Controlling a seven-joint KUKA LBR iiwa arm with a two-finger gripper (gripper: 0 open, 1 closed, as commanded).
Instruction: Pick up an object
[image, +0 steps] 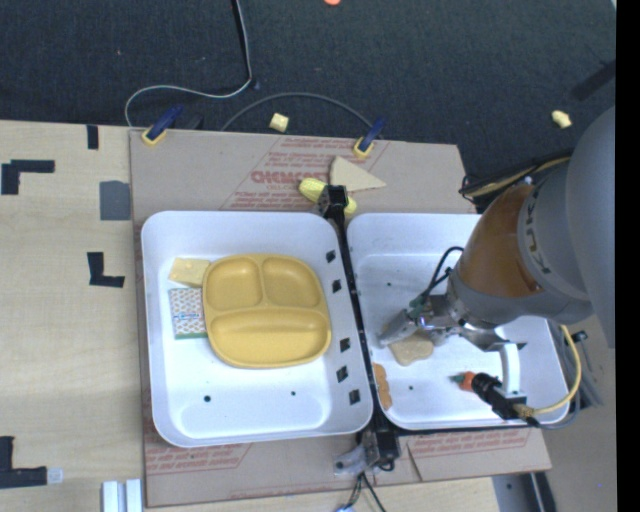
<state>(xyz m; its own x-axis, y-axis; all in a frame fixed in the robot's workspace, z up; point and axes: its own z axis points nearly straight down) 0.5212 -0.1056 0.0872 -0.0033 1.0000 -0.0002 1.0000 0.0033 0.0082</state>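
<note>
The grey arm (560, 240) reached down into the right bin (440, 400), its claw (418, 325) low over a flat tan piece (410, 351); whether it pinched anything I couldn't tell. Beyond, the left bin (240, 410) held a smooth yellow divided tray (268, 310).

1. I work in a robotics lab: two white bins (160, 300) clamped onto cardboard (290, 170) on my counter (60, 350).
2. Loose cables (240, 60) trail across dark carpet (420, 60).
</note>
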